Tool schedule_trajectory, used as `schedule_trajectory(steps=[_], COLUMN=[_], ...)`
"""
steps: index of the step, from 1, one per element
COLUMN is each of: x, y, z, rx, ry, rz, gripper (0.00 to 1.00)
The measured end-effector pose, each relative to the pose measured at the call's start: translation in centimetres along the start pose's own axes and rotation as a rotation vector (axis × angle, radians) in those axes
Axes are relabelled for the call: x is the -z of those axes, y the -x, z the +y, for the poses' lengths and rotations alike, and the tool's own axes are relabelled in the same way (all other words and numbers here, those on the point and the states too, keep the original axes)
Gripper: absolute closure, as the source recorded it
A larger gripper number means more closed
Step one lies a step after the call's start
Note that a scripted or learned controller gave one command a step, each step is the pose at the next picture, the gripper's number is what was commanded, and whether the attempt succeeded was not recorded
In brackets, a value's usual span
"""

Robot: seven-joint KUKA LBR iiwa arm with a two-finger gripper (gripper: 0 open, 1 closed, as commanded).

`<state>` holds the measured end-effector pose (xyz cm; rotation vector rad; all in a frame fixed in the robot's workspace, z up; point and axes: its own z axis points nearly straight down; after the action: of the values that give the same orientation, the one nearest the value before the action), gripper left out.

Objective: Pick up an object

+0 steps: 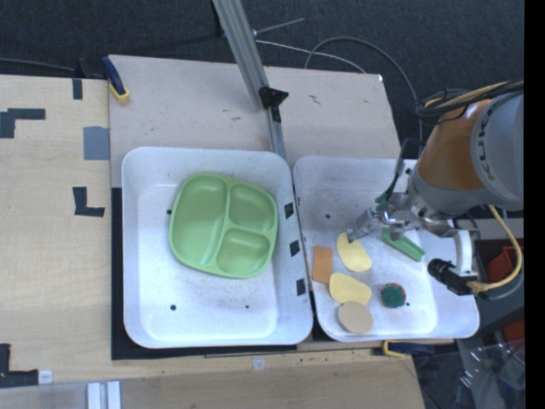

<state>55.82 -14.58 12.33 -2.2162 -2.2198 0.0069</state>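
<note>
Wooden bench (pixel 51 254) on dark floor (pixel 409 15)

The light is even and quite bright, without one clear direction. Shadows are soft and short; a faint one lies under the green plate (pixel 225 226). The two white bins (pixel 140 254) look a little overexposed, and their surface shows little detail. The picture is slightly soft and grainy. The dark floor (pixel 102 11) above the worktop (pixel 43 194) is nearly black.
</note>
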Motion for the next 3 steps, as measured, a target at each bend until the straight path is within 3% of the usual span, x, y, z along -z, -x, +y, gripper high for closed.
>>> schedule_trajectory(steps=[1, 3], x=[1.3, 11.5], y=[-0.1, -0.8], z=[0.1, -0.4], rx=[0.001, 0.001], ry=[0.003, 0.012], rz=[0.001, -0.002], gripper=[1.00, 1.00])
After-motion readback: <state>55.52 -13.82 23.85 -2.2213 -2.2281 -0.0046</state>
